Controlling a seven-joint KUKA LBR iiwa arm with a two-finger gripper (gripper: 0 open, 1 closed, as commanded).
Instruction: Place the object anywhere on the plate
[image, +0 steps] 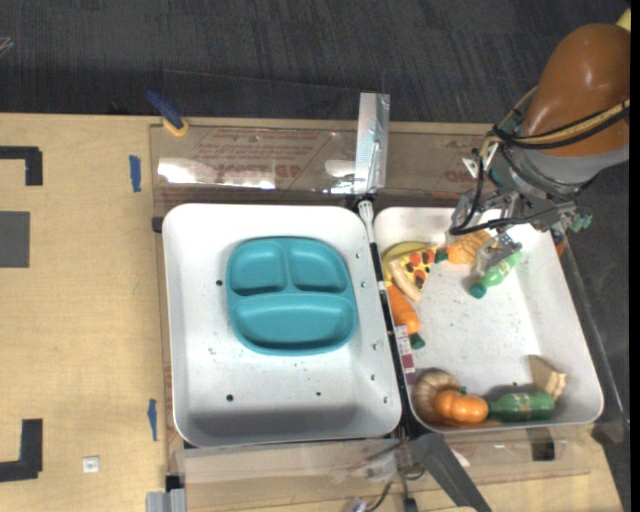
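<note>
Hand (487, 232) poised over right bin; grip state indeterminate. Green bottle (496, 272) just below at 5 o'clock, long axis 2-to-8. Plate (291, 294) toward 9 o'clock.

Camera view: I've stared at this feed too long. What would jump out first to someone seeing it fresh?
Probably the teal divided plate, alone in the left bin. Next, the arm's orange band at top right, with the tool low over the far end of the right bin, right by a small green bottle. Toy food clusters along that bin's left wall and near edge, including an orange piece and a pizza slice.
</note>
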